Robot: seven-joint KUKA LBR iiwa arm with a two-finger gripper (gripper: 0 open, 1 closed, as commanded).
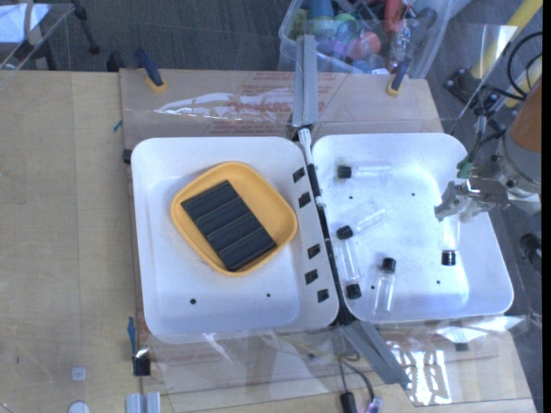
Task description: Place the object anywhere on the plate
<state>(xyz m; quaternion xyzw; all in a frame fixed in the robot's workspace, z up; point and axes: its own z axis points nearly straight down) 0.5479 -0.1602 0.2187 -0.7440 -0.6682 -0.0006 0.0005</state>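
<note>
Left bin (164, 299): yellow plate (191, 198) carrying only a dark ribbed mat (232, 224), so nothing's placed yet. Right bin (482, 291): small clear vials (385, 282) with black caps lie scattered, all waiting. Far right, the pincer (456, 203) hovers over the bin's edge; can't tell its state.

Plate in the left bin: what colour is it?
Yellow-orange plate, with a dark ribbed rectangular object lying on it; seen in the camera view.
</note>
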